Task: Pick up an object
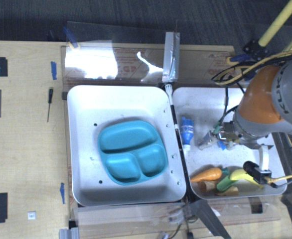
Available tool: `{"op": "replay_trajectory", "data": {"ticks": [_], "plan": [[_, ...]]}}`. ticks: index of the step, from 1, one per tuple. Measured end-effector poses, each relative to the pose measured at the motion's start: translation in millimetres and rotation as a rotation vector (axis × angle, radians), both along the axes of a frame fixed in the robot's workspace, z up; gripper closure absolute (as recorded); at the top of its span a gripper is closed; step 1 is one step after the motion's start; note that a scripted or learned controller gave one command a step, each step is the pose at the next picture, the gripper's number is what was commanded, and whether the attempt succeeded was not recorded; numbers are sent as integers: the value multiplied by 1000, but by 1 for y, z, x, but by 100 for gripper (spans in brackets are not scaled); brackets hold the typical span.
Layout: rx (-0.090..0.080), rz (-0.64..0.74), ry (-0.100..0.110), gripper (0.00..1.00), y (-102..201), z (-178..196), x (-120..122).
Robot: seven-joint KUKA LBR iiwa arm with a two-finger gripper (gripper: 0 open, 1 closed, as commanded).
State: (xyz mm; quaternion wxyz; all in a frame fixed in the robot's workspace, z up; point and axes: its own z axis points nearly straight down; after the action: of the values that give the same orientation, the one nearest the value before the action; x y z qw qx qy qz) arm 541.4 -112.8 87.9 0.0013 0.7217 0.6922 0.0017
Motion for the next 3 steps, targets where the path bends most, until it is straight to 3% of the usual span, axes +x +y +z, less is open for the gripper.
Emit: {"op": "replay_trajectory", "data": {"ticks": [1,2,3], "plan": [[-2,-68,-2,0,5,0,34],[0,-46,-1,0,7,0,-3],[-2,-58,-3,0,13,0,31]]}}
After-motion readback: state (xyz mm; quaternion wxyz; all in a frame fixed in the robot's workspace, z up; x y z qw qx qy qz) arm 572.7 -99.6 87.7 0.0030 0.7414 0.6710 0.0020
